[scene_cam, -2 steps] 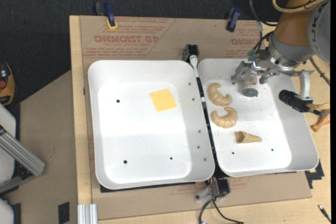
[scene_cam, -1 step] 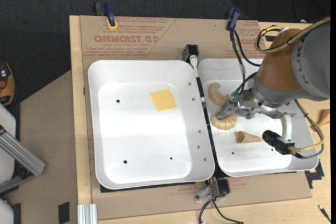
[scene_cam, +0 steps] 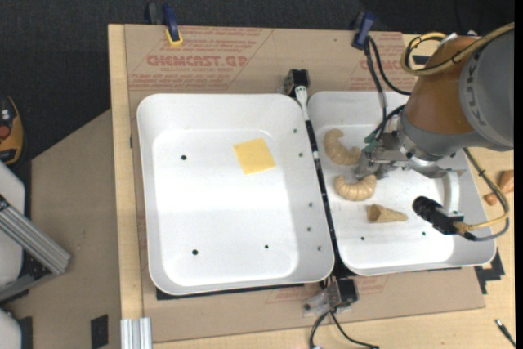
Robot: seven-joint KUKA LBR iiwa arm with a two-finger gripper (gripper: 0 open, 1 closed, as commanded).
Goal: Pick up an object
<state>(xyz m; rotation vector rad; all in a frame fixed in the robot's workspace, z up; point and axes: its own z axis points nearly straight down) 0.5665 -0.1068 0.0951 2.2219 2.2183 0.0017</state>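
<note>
So the desk (scene_cam: 245, 53) is carrying two white bins side by side, with its cardboard top showing printed red lettering along the far edge. The left bin (scene_cam: 163, 200) is holding just a flat yellow square (scene_cam: 254, 155), lying a bit above the middle. My arm (scene_cam: 466, 94) is reaching in from the right and covering a good chunk of the right bin (scene_cam: 392, 257), so its far right part is hidden from me. My pincer (scene_cam: 369, 161) is sitting low in that bin, between two croissant-looking pastries: the upper pastry (scene_cam: 337, 146) is just left of it, the lower pastry (scene_cam: 355, 189) just below. Honestly I can't tell whether it's gripping anything, the wrist is blocking it. A small tan wedge (scene_cam: 386, 214) is lying nearer the front, apart from the rest.
</note>
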